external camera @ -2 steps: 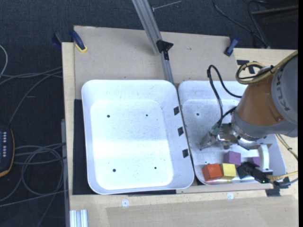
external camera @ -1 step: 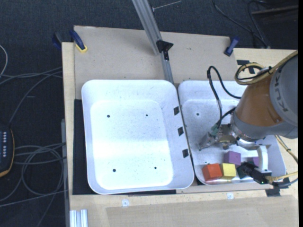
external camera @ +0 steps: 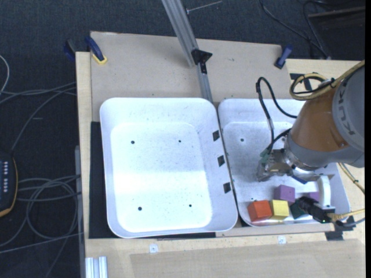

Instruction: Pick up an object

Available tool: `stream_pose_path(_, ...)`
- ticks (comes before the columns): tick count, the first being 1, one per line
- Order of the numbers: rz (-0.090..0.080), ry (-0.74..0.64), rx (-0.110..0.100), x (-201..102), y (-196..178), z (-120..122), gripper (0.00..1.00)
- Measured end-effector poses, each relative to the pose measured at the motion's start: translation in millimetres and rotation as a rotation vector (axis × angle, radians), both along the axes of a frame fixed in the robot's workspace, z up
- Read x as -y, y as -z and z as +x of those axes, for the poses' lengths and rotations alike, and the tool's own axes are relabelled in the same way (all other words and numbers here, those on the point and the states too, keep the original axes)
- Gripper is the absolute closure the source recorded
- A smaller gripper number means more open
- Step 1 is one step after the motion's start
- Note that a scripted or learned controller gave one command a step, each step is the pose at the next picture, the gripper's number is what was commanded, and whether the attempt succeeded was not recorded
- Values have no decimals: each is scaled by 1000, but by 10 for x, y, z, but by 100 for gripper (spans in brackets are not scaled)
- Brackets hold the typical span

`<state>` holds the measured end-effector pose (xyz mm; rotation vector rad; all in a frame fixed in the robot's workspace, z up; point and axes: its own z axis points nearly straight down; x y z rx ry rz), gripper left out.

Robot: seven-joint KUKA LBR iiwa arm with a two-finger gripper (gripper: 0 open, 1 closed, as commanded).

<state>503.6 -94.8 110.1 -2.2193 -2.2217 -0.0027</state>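
Here, two shallow white bins sit side by side on a wooden bench. In the right bin point(external camera: 243, 126), a cluster of small blocks lies against the near wall: an orange block point(external camera: 260, 209), a yellow block point(external camera: 280, 208) and a purple block point(external camera: 286, 192) just behind them, likely gathered there as pick targets. The gripper point(external camera: 272, 168) hangs low over the bin floor, just beside the purple block and apart from it; whether it is open or closed cannot be told.

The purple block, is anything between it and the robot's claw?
Nothing visible stands between them. The gripper hangs in the right bin, just up and left of the purple block, with bare bin floor between. The yellow block and orange block sit on the block's far side, nearer the front wall.
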Motion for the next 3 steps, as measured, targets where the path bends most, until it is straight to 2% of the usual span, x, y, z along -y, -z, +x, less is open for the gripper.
stream_pose_path(1, -3, 0, 5, 68, -453, 7, 100)
stream_pose_path(2, -4, 0, 7, 142, -1057, -11, 100)
stream_pose_path(3, -4, -1, 8, 176, -1575, 100, 100)
